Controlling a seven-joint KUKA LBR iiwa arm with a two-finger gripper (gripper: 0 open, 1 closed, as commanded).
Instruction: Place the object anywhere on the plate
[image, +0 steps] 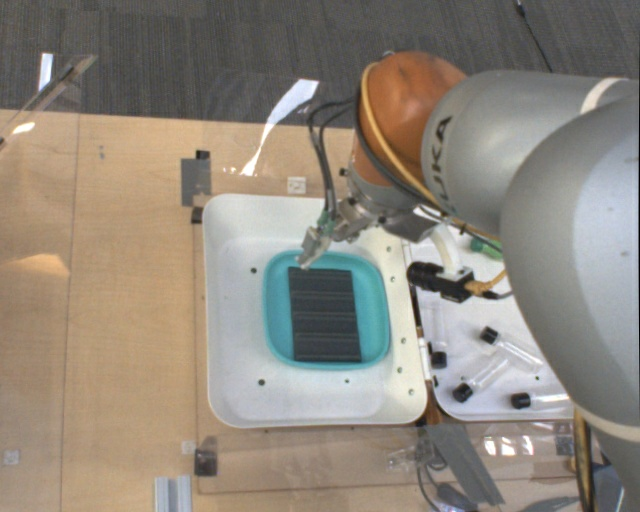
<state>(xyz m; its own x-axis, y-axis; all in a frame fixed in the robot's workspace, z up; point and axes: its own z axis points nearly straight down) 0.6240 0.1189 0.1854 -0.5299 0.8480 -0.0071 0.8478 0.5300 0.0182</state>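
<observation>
Bench (100, 300): pale wood, taking up the left half of the frame, with dark carpet along the top edge.
Left bin (230, 390): shallow, white, with rounded corners, at the centre of the frame.
Plate (275, 300): turquoise, squarish with rounded corners, lying flat in the middle of the left bin.
Black ridged slab (325, 315): a dark rectangle with ribs across it. It lies flat on the plate, well inside the rim, with its long side running up and down the frame.
Gripper (310, 250): its tip points down and to the left, just at the slab's upper left corner, over the plate's upper rim. I cannot tell whether it touches the slab.
Gripper state: cannot tell from this angle whether it is open or closed; nothing shows as held.
Arm (520, 130): grey with an orange band, filling the upper right of the frame and hiding much of the right bin.
Right bin (500, 405): white, touching the left bin, with its lower left part in view.
Capped tubes (505, 347): several small clear tubes with black caps, scattered on the right bin's floor, apart from one another.
</observation>
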